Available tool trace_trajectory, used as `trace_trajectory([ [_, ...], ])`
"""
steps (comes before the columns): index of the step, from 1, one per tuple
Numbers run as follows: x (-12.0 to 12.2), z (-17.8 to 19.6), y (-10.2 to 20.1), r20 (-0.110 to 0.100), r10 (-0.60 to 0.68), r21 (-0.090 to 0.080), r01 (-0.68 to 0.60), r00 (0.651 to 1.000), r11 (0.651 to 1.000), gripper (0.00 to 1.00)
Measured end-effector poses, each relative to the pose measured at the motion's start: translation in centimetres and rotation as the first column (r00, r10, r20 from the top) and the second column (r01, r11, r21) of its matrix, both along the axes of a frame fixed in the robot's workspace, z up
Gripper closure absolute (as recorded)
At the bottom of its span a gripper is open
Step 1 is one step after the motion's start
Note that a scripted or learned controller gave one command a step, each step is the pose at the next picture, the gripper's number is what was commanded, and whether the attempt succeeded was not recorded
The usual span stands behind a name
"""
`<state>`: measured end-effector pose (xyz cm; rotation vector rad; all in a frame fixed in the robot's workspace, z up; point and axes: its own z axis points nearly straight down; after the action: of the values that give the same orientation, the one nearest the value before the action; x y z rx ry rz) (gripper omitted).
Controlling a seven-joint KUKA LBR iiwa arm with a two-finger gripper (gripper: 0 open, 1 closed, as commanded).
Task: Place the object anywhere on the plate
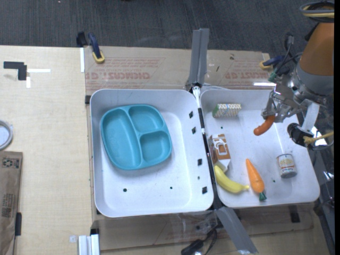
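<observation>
The claw (274, 112) hangs over the right bin (305, 193) near its right edge, clamped on one end of an orange-red sausage (263, 126), which slants down and left from the fingers, lifted clear of the bin floor. Just below, near the right edge, a small tin can (287, 166) stands upright; its label is too small to read. Towards the bin's near edge lie a carrot (255, 178) and, beside it, a banana (229, 180). A small brown carton (220, 147) rests against the left wall, its print illegible, and a patterned box (227, 110) sits near the far left corner. In the left bin (154, 195), the blue three-compartment plate (136, 136) lies towards the far left corner. Behind both bins, on the worktop (37, 142), a cardboard sheet (138, 68) carries reversed red lettering I cannot make out.
</observation>
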<state>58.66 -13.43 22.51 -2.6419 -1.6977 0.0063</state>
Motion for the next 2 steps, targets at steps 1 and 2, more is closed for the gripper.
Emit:
trace_trajectory([
  [1,-1.8,-3.5,8.2,-0.002,0.050,0.001,-0.050,0.999,0.999,1.00],
  [2,-0.1,-3.5,14.7,0.000,0.140,0.000,-0.140,0.990,0.990,1.00],
])
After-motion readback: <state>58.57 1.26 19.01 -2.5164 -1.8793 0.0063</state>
